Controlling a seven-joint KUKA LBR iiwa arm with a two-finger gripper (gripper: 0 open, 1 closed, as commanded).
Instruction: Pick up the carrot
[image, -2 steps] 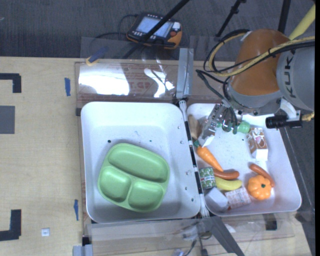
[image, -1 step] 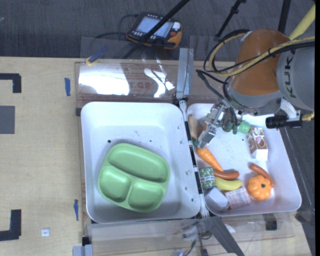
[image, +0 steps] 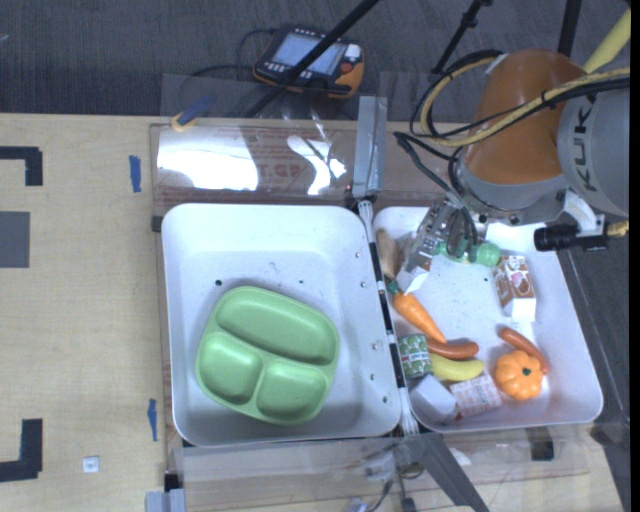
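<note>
Hanging over the far left part of the right bin (image: 585, 385), the hand (image: 440, 240) is pointing down and to the left from the grey arm (image: 600, 150), whose orange band (image: 525, 110) is sitting just above the wrist. Whether its fingers are spread or closed cannot be told from this slant, and nothing is showing between them.

Nearest the camera in the right bin, a white packet (image: 435, 398) and a wrapped snack (image: 478, 395) are lying by the front wall, with a small pumpkin (image: 520, 373) to their right. Just behind them a banana (image: 457, 368) is lying against a red sausage (image: 452, 350), and a green can (image: 413, 353) is standing by the left wall. A second sausage (image: 520, 341) is resting above the pumpkin.

The carrot (image: 418, 314) is lying free on the bin floor near the left wall, slanting, its upper end just below the hand and apart from it. Farther right a small carton (image: 516, 280) is lying near the back.

In the left bin (image: 190, 235) a green divided tray (image: 266, 352) is sitting towards the front. Beyond the bins on the desk (image: 70, 300), a handheld controller (image: 305, 58) is lying.
</note>
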